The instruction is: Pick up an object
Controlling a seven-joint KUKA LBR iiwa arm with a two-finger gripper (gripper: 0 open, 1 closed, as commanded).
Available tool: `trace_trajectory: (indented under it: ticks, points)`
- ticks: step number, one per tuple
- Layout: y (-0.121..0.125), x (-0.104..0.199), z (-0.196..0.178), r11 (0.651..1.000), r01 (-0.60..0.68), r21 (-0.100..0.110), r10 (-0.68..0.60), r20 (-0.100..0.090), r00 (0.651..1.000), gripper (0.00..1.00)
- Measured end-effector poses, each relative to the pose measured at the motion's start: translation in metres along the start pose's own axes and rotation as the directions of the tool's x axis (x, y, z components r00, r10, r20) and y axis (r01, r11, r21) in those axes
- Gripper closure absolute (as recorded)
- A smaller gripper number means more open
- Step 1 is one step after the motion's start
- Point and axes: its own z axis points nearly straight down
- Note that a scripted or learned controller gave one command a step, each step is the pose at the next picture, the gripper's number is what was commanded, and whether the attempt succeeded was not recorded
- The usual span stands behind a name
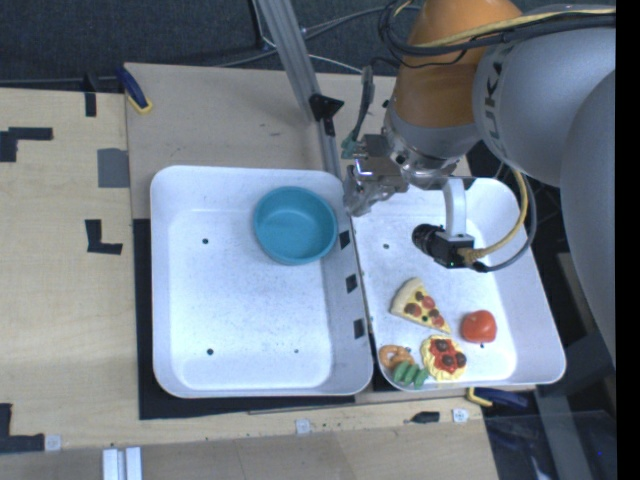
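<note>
A KUKA arm's hand (365, 190) hangs over the divide between 2 white bins on the tabletop (60, 268); whether it is open or closed cannot be told, and nothing shows in its grip. The blue bowl (293, 225) sits just to its left in the left bin (200, 358). The pizza slice (419, 304), tomato (479, 325) and other toy foods cluster toward the near end of the right bin (535, 358), farther off. The bowl looks the nearer pick.

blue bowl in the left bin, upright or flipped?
Upright: the blue bowl shows its open rim and inner floor, sitting in the left bin.
</note>
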Motion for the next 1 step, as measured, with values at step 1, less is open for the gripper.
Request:
trace_trajectory:
  ticks: [1]
  points:
    - [-0.0278, 0.0422, 0.0010, 1.000, 0.000, 0.000, 0.000, 0.000, 1.000, 1.00]
